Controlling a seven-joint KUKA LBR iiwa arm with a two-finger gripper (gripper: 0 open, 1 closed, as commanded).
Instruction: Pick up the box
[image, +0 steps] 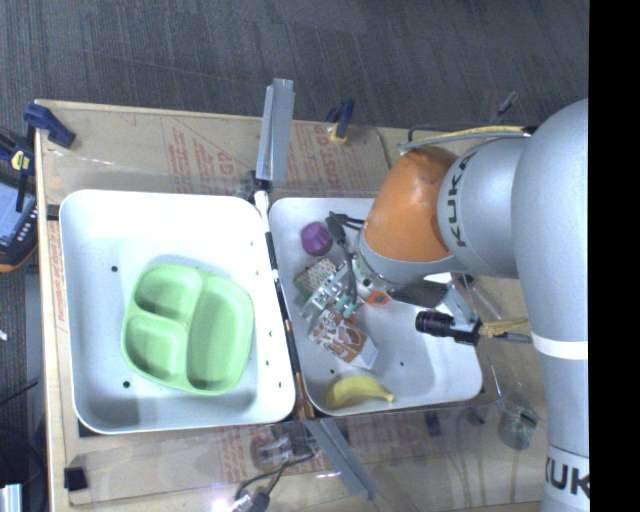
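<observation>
— Reaching into the right-hand white bin (455, 375), the grey arm's pincer (345, 290) is hanging low over the small printed cardboard box (340, 335). Is it gripping?

— I cannot tell; the orange wrist is hiding too much. The box is lying flat mid-bin, between a purple round object (317, 237) and a yellow banana (358, 391).

— And the green divided plate (188, 327)?

— Sitting apart in the left bin (90, 215), out of the way.

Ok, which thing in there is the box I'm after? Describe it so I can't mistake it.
Look in the right bin, the one the arm reaches over. The box lies near the bin's middle, just below the gripper and above the yellow banana. It is the flat printed packet with orange-brown and white graphics, unlike the round purple object farther up.
</observation>
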